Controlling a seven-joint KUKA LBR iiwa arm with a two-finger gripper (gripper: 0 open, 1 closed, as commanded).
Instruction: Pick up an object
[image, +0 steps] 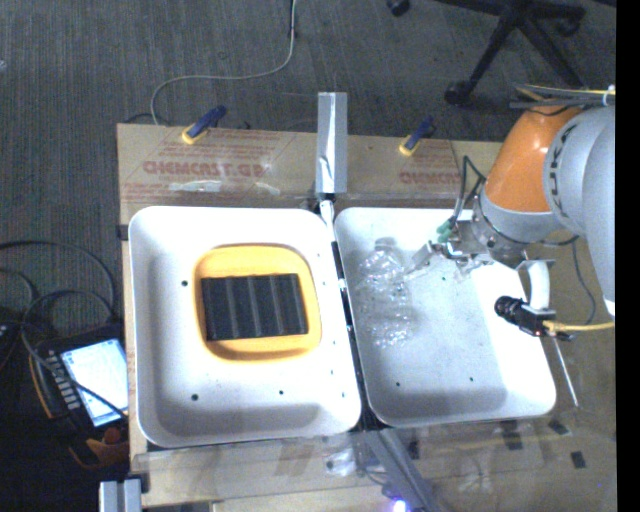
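Dark carpet round the surface (200, 165). Clear plastic bottle (385, 295) lies in right bin (470, 390), long axis running away from cam, just left of tool (455, 245); tool's state: can't tell.

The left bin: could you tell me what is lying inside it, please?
The left bin holds a yellow-rimmed tray with black ribbed slats. Whatever lies beneath the tray is covered.
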